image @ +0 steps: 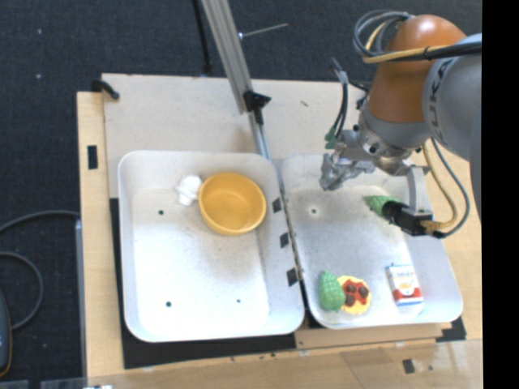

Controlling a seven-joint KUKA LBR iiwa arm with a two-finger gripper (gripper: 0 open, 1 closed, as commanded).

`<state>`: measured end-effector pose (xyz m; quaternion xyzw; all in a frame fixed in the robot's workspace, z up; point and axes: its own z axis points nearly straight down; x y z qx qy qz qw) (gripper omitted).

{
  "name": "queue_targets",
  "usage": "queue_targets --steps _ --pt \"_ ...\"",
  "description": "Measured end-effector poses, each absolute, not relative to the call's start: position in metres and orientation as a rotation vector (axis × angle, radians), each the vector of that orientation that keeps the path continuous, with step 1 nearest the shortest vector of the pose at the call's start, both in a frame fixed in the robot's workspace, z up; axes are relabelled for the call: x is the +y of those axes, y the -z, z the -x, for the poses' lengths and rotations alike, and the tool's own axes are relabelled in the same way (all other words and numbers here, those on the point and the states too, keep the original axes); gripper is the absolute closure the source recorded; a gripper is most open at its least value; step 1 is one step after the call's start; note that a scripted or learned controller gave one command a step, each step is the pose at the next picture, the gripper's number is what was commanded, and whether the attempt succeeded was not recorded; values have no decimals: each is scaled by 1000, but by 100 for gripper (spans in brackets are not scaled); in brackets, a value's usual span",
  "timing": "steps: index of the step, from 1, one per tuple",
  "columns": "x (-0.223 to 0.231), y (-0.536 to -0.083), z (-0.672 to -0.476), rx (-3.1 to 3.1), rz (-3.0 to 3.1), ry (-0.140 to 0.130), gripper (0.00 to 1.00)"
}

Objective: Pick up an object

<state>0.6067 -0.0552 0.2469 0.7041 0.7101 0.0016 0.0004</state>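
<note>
Yellow bowl (pixel 233 203) upright in left bin, far side, w/ small white crumpled obj (pixel 189 188) touching its left. Right bin: green bumpy obj (pixel 329 290) next to yellow-red-black item (pixel 354 292) at near edge; red/white carton (pixel 404 285) lying flat near right corner; green item (pixel 377 204) far right.
</note>
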Motion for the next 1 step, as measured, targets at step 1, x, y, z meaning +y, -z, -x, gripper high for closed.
queue_targets --steps 1 --pt "-13 -245 -620 2228 -2214 -3 100"
